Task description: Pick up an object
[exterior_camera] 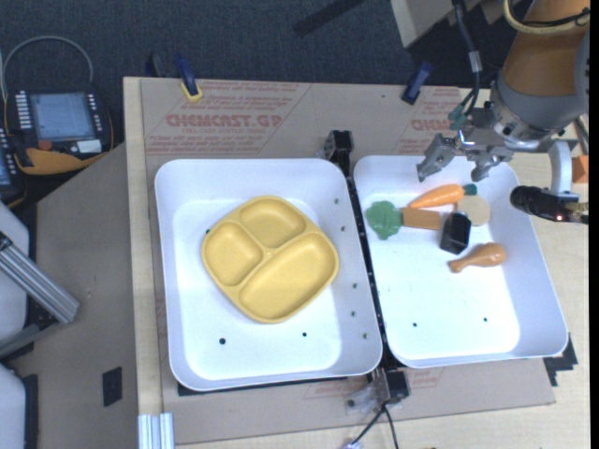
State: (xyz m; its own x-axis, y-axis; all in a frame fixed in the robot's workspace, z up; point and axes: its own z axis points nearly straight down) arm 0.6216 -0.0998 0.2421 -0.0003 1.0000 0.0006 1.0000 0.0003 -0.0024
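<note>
In the right bin (468, 330) lie an orange carrot (436, 195), a green broccoli piece (383, 219) with a tan stick (421, 219) beside it, a small black block (456, 233), a pale round piece (476, 211) and a tan drumstick (477, 257). My gripper (457, 162) hangs over the far edge of that bin, just above and behind the carrot. Its two fingers stand spread apart, with nothing between them.
The left bin (187, 325) holds a yellow divided plate (270, 257). A black clamp (338, 144) sits between the bins at the far side. The near half of the right bin is bare white floor.
</note>
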